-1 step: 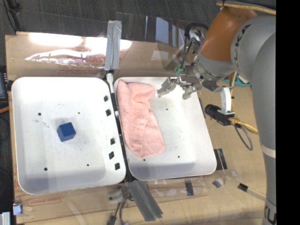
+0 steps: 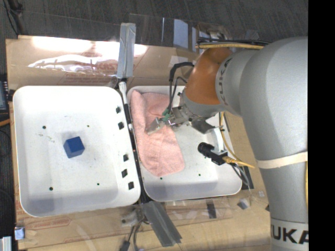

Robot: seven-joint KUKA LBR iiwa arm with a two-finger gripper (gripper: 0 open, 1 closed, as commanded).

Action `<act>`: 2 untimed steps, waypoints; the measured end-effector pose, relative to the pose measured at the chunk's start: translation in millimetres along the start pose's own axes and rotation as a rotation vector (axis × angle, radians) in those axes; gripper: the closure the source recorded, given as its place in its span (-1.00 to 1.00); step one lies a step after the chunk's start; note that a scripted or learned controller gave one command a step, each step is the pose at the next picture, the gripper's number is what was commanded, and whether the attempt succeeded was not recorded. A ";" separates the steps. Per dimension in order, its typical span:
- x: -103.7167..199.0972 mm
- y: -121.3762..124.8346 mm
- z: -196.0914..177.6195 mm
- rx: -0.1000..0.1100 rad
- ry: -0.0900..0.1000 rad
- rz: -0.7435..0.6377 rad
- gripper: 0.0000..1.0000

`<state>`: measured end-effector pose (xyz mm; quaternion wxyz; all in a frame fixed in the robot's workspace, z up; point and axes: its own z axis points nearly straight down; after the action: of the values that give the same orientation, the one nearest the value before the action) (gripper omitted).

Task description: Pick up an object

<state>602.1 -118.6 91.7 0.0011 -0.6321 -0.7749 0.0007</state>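
Gripper (image 2: 155,124) over a soft pink towel (image 2: 157,140).
Its finger state is unclear; a blue cube (image 2: 74,146) sits well left.

A blue cube (image 2: 74,146) is showing in the white left bin (image 2: 31,192). A pale pink cloth (image 2: 159,145) is lying in the white right bin (image 2: 209,184). At the frame's right, the grey arm (image 2: 272,103) is wearing an orange band (image 2: 201,82).
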 end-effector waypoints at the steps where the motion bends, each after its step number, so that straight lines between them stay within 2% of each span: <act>1: -0.7 -0.1 -10.2 0.002 -0.001 -0.003 1.00; 2: 18.3 11.7 -19.4 0.001 -0.001 0.025 1.00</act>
<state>610.0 -98.3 111.1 0.0011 -0.6419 -0.7668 0.0015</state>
